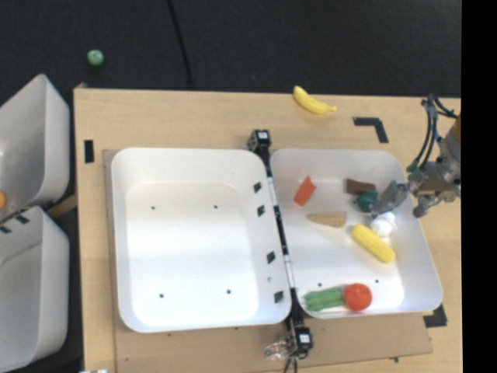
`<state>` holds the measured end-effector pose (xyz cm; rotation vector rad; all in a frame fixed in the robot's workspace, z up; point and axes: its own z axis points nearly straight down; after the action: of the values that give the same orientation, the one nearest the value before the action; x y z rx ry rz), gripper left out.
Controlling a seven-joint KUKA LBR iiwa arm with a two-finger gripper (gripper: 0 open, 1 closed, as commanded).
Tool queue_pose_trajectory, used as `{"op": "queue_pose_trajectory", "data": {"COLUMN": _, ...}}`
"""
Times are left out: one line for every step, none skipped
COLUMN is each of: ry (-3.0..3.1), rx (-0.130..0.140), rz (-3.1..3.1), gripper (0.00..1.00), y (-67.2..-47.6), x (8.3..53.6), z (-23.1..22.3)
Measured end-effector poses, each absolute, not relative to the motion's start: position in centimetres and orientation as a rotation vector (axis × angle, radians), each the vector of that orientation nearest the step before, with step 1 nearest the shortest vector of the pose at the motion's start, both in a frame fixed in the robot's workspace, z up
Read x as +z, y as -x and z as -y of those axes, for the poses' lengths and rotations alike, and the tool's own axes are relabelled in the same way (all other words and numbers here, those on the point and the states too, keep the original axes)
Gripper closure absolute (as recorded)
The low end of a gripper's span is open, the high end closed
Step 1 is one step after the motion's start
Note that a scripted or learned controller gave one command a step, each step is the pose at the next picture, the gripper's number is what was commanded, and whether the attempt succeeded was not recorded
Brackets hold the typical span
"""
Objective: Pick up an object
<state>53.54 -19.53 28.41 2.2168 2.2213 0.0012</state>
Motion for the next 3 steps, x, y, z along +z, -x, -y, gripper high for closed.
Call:
{"op": "queue_pose_trajectory", "data": {"ry": -2.220, "rx": -0.004, "rz": -2.233, "gripper": 0.00, "y": -52.6, "x": 14.8, "z": 14.6}}
{"op": "queue_pose_trajectory", "data": {"ry": -2.207, "rx": 0.012, "rz": -2.217, "gripper": 0.00, "y": -58.9, "x": 10.6, "z": 15.7}}
{"op": "queue_pose_trajectory", "data": {"ry": -2.196, "rx": 0.022, "rz": -2.212, "gripper": 0.00, "y": -66.0, "x": 11.2, "z": 12.2}}
